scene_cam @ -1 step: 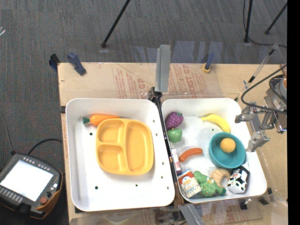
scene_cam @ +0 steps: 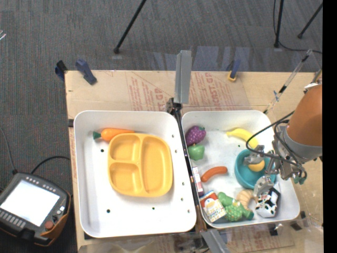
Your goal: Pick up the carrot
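- The carrot [scene_cam: 114, 134] I was after was orange with a dark green stub at its left end.
- It lay flat in the left bin, along the far edge of the yellow tray, touching it.

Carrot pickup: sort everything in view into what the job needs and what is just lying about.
Part of the job:
- carrot, in the left bin, at the yellow tray's far edge
- gripper, over the right bin

Just lying about:
- yellow tray
- grapes
- green pepper
- banana
- sausage
- teal bowl
- toy cow
- carton
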